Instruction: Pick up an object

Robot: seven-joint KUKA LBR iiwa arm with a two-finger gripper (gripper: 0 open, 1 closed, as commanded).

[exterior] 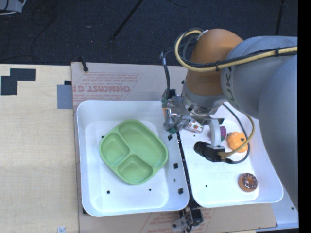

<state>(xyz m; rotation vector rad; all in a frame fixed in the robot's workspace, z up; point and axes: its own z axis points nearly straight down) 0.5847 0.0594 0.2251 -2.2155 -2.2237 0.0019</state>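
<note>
Left white bin (121, 198) | green plate (133, 152) — long axis diagonal | jaws near divider (182, 171) — grip unreadable

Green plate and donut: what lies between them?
In the camera view, the two bins' adjoining rims and bare white floor lie between the green plate and the donut.

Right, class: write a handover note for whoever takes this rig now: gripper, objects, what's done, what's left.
Gripper hangs over the wall between the bins, at their far end; no object seen in it.
Left bin: green plate.
Right bin: orange toy, donut, a purple thing half hidden by the arm.
Done: nothing lifted.
Left: grasp one object and raise it.
</note>
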